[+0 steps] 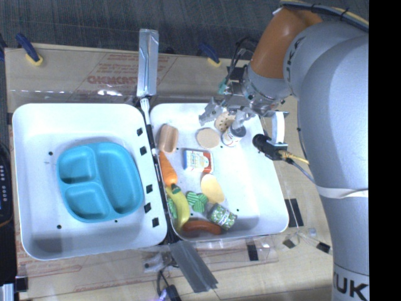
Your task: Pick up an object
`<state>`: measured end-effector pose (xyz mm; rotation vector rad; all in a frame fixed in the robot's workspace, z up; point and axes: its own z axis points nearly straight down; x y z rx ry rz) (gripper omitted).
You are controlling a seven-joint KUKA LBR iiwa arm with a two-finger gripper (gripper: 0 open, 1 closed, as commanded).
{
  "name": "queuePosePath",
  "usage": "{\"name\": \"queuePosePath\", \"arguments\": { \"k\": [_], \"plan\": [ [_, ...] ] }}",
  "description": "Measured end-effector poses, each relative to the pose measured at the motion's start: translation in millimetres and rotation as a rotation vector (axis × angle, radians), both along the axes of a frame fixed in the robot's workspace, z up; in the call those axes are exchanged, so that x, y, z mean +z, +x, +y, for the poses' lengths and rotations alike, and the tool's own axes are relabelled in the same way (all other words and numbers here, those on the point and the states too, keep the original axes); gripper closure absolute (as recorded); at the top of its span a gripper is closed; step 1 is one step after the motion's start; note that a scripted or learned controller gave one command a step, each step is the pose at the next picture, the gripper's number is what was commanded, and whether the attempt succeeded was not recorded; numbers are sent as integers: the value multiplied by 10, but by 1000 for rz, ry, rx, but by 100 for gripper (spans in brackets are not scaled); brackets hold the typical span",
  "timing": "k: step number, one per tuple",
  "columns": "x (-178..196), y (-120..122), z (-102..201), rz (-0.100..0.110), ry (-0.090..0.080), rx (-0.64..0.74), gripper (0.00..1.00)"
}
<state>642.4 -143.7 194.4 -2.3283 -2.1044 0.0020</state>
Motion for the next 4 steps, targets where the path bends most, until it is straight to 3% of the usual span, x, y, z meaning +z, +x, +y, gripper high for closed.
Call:
{"name": "queuePosePath", "arguments": {
  "k": [1,2,3,4],
  "plan": [
    [-976,-601,-305,-8,-1,-45,0],
    [-963,-868,-14,-16,-4,52,0],
    [-964,-868,-14,-16,-4,52,0],
    [-966,-1205,348,-16,-5,63,0]
  ]
}}
